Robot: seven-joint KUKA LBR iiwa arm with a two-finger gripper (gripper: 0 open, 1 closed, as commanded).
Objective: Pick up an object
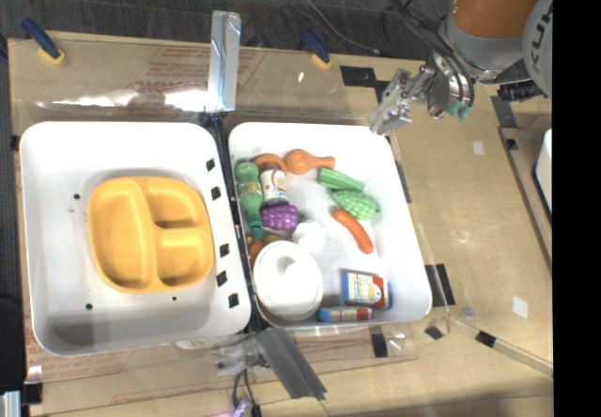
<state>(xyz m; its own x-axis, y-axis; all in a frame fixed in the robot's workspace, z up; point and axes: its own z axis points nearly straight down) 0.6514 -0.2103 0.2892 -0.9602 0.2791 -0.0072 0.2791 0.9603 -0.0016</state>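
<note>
My gripper (392, 112) hangs above the far right corner of the right bin (409, 246), open, with nothing between its fingers. Below it in that bin lie toy foods: an orange gourd (308, 161), a green pickle (340, 180), a green bumpy vegetable (358, 205), an orange carrot (353, 229), purple grapes (279, 216), a small can (273, 184) and green pieces (249, 190) along the left wall. A white bowl (287, 280) and a small box (362, 289) sit near the front.
The left bin (47, 218) holds a yellow divided tray (150, 232). A silver taped post (224, 58) rises between the bins at the back. Blue clamps (42, 39) hold the board's rear edge. Bare bench lies right of the bins.
</note>
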